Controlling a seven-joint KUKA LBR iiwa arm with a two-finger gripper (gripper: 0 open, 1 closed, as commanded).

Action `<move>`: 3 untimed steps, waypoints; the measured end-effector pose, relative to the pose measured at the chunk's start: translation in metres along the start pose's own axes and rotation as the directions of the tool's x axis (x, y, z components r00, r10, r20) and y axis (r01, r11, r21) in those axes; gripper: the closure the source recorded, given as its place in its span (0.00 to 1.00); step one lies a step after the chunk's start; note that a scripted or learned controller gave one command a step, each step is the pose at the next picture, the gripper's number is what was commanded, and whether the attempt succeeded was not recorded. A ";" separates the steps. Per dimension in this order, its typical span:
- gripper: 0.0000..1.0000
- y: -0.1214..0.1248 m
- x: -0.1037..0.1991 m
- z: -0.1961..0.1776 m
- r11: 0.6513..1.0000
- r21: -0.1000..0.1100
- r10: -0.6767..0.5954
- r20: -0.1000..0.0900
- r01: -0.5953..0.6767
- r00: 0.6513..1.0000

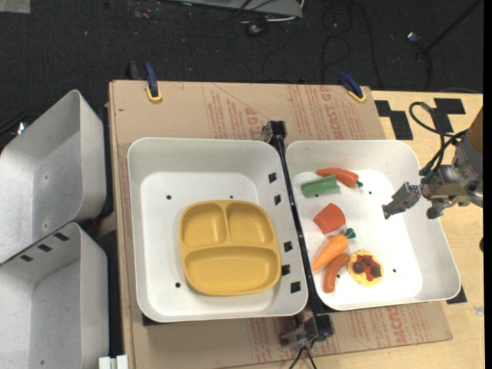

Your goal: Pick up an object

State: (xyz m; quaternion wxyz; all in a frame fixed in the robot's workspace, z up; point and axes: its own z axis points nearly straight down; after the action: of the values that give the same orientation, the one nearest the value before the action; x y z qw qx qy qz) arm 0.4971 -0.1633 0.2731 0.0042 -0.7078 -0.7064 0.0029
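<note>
Hand [401, 201] low over right bin's [430, 271] right side, arm [461, 177] reaching leftward

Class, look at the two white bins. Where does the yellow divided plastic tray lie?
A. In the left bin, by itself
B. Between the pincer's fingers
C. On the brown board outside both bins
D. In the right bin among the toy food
A: the yellow divided plastic tray lies flat in the left white bin, while the toy food sits in the right white bin.
</note>
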 end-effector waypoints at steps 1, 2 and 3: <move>0.00 0.002 0.000 -0.005 1.000 -0.010 -0.003 0.002 0.003 1.000; 0.00 0.005 0.001 0.059 1.000 -0.004 -0.001 0.000 0.001 1.000; 0.00 0.007 -0.006 0.105 1.000 -0.005 0.000 0.001 0.000 1.000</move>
State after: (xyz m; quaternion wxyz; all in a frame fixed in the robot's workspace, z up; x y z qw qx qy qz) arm 0.5026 -0.1687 0.1676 0.0020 -0.7078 -0.7064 0.0014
